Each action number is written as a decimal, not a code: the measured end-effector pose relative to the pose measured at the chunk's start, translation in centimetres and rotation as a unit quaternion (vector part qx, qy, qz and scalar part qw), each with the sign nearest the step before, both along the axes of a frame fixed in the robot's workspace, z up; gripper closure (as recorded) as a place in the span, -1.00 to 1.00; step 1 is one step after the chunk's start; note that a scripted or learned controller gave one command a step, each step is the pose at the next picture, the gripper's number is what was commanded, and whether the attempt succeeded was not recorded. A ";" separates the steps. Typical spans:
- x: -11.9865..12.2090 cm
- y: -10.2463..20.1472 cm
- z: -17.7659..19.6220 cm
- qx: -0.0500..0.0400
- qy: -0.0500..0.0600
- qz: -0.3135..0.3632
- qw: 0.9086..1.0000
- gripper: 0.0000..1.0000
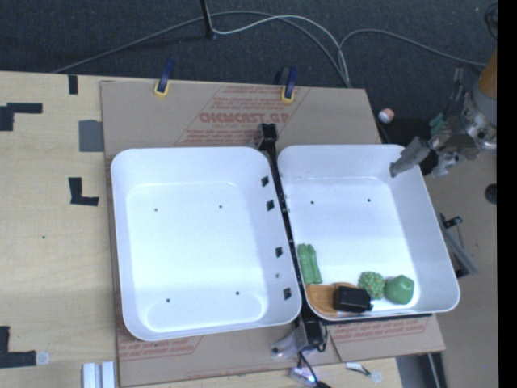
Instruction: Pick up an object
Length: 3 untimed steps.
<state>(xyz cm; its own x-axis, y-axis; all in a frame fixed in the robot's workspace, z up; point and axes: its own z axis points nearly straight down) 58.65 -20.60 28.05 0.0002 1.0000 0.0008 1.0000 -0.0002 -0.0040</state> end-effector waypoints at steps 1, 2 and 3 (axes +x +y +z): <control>0.1 0.0 0.2 0.000 -0.002 0.000 1.000 -1.00; -0.5 0.2 -6.0 0.000 0.001 0.000 1.000 -1.00; -0.5 -0.6 -10.8 0.000 0.000 0.000 1.000 -1.00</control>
<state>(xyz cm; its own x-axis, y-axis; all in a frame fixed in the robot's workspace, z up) 58.16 -21.24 17.25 0.0002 1.0000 0.0008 1.0000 -0.0002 -0.0044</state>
